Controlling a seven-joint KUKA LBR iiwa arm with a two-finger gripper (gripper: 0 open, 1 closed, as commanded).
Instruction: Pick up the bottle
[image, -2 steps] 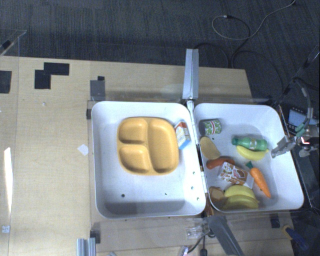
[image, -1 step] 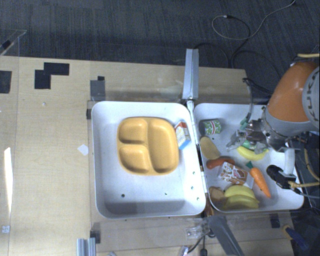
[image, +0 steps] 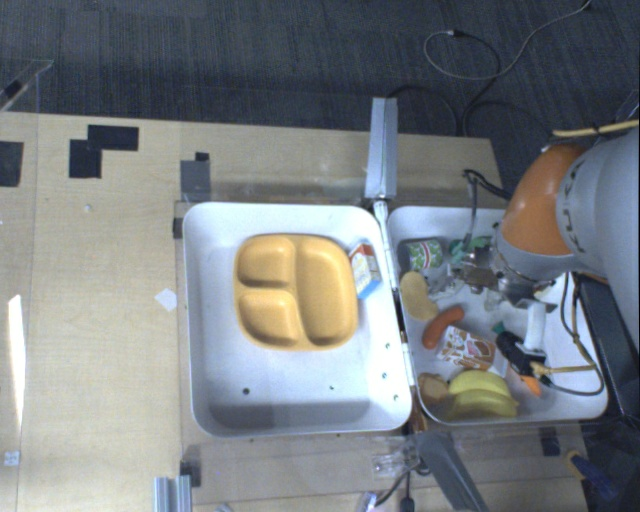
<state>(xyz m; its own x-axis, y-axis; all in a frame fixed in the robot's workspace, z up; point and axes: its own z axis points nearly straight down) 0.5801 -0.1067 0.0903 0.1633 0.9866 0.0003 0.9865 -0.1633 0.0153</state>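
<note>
Bananas sit at the right bin's near edge, beside a small carton and a sausage. Your arm hangs over that bin; the gripper is too hidden to tell its state. What may be the bottle, green-labelled, lies at the far-left corner. A yellow tray fills the left bin.
</note>
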